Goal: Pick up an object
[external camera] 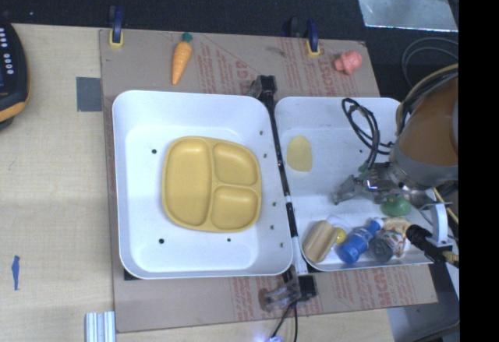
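Currently you are working the arm (425, 134) low in the right bin (323, 111), with the jaws (355, 188) standing apart and clamped on nothing. Candidate objects are lying in a cluster against the near wall: a tan cylinder (321, 239), a blue bottle (357, 245), and a green piece (396, 206) just beside the wrist. You are hovering over bare floor, apart from the cluster. Advisable: be centring over one object, the cylinder being the most separate, before closing.
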`<state>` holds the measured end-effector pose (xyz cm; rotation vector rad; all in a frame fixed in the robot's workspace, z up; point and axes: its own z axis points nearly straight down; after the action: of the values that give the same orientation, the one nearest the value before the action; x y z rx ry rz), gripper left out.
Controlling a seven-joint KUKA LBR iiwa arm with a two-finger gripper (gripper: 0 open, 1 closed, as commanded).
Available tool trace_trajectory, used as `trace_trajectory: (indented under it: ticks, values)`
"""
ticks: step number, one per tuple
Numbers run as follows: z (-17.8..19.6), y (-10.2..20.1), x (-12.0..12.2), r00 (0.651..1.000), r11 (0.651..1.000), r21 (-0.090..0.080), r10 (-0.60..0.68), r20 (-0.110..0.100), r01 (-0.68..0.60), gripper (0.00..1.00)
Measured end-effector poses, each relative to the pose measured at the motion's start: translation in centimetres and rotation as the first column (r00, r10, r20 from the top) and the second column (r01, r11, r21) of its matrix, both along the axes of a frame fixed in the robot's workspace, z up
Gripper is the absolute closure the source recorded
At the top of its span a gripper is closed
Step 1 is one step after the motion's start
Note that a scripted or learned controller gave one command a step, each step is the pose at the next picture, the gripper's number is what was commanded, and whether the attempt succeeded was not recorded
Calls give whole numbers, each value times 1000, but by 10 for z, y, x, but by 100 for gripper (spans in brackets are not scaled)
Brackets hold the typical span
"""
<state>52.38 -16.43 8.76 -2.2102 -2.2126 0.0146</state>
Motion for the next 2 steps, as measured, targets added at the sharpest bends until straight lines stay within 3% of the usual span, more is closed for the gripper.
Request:
trace_trajectory:
  ticks: [1,2]
  values:
    - [81,-24,84,1000,1000,-8,4,26,-4,0]
    - [62,-50,-54,1000,1000,0,-4,4,4,0]
